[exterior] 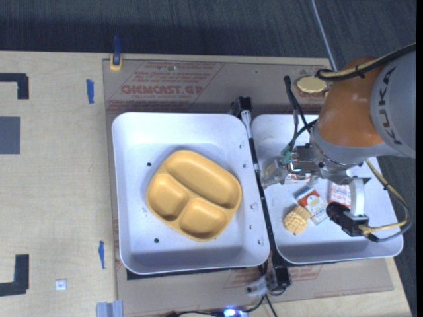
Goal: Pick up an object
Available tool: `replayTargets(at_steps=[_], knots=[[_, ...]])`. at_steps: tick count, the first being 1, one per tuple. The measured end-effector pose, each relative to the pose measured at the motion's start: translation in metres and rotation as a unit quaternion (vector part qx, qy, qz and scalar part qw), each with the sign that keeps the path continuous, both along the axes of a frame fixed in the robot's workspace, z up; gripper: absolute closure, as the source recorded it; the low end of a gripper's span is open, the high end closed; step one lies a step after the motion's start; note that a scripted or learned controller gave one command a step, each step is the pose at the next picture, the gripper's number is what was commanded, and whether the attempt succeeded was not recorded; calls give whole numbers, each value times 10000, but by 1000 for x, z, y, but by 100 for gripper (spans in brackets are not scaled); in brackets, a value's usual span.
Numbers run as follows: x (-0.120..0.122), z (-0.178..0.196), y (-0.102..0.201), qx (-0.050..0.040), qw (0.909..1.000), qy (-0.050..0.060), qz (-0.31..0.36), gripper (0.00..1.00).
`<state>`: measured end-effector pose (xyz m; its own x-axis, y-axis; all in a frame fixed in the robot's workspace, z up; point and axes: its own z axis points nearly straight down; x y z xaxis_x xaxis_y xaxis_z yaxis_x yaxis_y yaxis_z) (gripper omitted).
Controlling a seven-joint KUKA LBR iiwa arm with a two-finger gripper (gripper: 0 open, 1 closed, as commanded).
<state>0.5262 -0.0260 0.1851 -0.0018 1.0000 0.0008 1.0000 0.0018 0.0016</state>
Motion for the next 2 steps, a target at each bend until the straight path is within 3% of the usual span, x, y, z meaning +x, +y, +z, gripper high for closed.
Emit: replayTargets(at_steps=[1,2], knots=[[-37,-8,-82,-1,10000,14,-16,100],[-35,3,-82,-6,10000,-13,-5,100]])
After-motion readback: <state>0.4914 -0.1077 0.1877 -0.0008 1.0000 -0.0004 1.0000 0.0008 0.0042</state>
